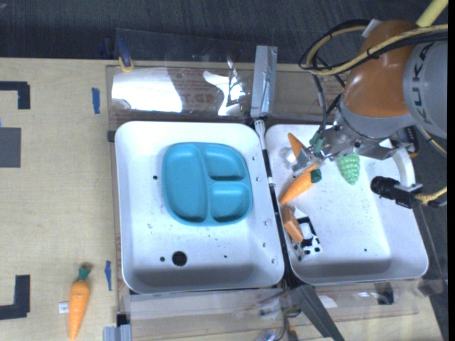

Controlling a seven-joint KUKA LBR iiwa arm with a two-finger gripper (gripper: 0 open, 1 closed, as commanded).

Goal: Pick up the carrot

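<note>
— While the pale wooden bench (50, 212) bears both bins, what's inside?

— The left bin (135, 254) holds a blue divided plate (207, 182). In the right bin (370, 247), my gripper (313, 163) pinches the carrot (298, 186) tilted, a green toy (349, 168) beside. Another carrot (78, 300) lies outside on the bench.

Not much to read here
Just part of "KU" on the grey arm (430, 69), cut off at the edge.

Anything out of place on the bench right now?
Yes: a second carrot lies outside both bins, on the bench by the left bin. The gripper is over the right bin, beside the carrot there.
</note>
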